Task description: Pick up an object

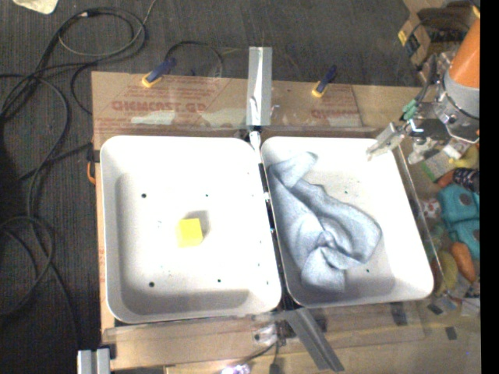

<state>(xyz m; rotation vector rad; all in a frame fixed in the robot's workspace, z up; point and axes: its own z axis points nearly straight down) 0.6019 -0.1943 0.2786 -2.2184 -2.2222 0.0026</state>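
A small yellow block (190, 231) lies near the middle of the left white bin (109, 178). A crumpled grey-blue cloth (327, 224) sprawls across the right white bin (417, 263), from its back left toward its front. My gripper (399, 146) hangs over the back right corner of the right bin, above the rim. It is open, with nothing between its fingers. The cloth's nearest fold is well to the left of it and lower in the view.
Colourful toys (456, 224) are heaped just past the right bin's right rim. A metal post (260, 92) stands behind the seam between the bins, and two clamps (158, 72) hold the cardboard backing. Black cables (47, 92) loop over the floor at left.
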